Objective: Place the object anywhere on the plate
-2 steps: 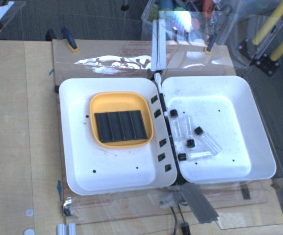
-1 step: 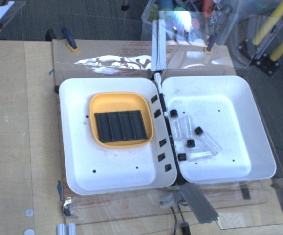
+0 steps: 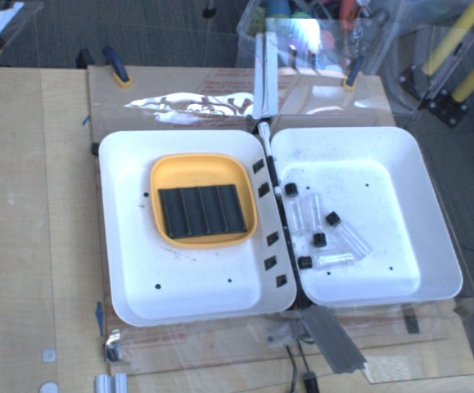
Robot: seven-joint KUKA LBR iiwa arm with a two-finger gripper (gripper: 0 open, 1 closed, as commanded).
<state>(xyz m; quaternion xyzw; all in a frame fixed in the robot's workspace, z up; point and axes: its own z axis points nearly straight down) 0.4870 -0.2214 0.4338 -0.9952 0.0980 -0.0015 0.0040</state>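
A yellow square plate (image 3: 200,164) with rounded corners sits in the upper middle of the left white bin (image 3: 130,252). A black ribbed rectangular slab (image 3: 201,210) lies flat on the plate, covering its lower half and reaching the plate's front rim. In the right white bin (image 3: 404,219), several clear plastic tubes with black caps (image 3: 332,219) lie scattered left of centre; one tube (image 3: 353,238) lies slanted and another (image 3: 332,259) lies nearly level near the front.
A row of black clips (image 3: 268,219) runs along the seam between the bins. Crumpled clear film (image 3: 196,105) lies behind the left bin. A clear crate of coloured items (image 3: 327,6) stands beyond the bench. A grey metal tab (image 3: 331,338) sticks out at the front.
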